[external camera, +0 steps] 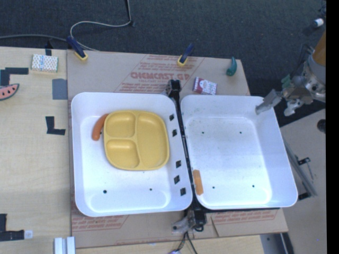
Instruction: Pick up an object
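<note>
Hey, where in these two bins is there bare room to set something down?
Most of the right white bin is bare, apart from a small orange piece at its left wall. The left white bin is crowded up top by the yellow divided plate and orange sausage-shaped piece; its lower strip is free.

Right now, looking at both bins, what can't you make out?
- Orange carrot-shaped piece in the left white bin: partly tucked under the yellow divided plate.
- Grey arm: cut off by the right edge.
- Gripper: too small and blurred to read its jaws.
</note>
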`<action>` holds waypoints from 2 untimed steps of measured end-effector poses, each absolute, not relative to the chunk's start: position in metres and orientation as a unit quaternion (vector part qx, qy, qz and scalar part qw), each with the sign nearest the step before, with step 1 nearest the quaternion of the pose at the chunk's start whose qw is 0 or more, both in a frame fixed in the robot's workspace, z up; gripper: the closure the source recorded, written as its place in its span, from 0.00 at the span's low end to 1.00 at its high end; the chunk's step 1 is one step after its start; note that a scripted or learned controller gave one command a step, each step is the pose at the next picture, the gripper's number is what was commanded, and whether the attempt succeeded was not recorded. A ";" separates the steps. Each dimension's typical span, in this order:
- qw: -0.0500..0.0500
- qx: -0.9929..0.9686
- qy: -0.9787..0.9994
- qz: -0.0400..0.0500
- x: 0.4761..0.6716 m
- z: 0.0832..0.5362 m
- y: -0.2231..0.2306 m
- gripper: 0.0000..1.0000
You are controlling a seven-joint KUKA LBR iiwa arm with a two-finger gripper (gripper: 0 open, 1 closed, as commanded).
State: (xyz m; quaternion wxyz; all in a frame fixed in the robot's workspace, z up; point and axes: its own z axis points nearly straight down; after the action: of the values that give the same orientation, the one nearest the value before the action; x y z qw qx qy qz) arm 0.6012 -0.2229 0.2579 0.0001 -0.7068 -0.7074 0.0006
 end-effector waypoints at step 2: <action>0.001 -0.706 -0.708 0.001 0.668 0.133 -0.120 0.00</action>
State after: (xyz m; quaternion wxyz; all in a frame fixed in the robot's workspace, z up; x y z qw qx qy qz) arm 0.6678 -0.1202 0.1330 0.0010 -0.7065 -0.7077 0.0006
